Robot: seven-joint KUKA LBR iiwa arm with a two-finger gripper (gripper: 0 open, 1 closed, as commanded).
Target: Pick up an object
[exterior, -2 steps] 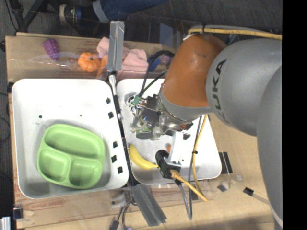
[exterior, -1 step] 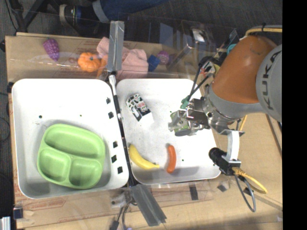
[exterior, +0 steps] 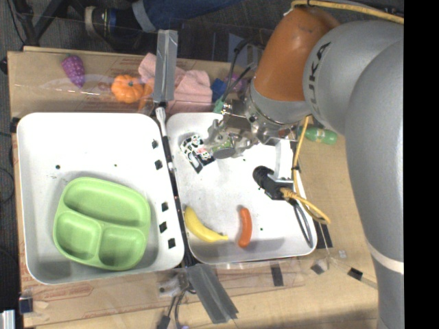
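Banana (exterior: 204, 229) and an orange-red sausage (exterior: 244, 226), both toys by the look of them, lie side by side but apart at the near edge of the right bin (exterior: 226, 256). A green divided plate (exterior: 103, 221) fills the near part of the left bin (exterior: 41, 156). Farther in, toward the far left of the right bin, sits a small black-and-white toy (exterior: 194, 149), patched like a cow. It is the piece closest to the gripper (exterior: 221, 144), so I take it as the likeliest target. The gripper hangs just to the right of the toy, low over the bin floor. Whether the two touch, and whether the gripper is open or closed, cannot be told from this slant, because the wrist hides the working end. The toy looks light and probably soft or hollow, so it should give a little under pressure and carry easily. It may also skid on the smooth white floor if nudged from one side. A hold across its narrower middle seems safest, with the gripper shifted left to centre over it first. Beyond the bins, on the far bench, rest a small orange pumpkin (exterior: 127, 88), a purple bunch of grapes (exterior: 73, 68) and a pink cloth (exterior: 188, 84).
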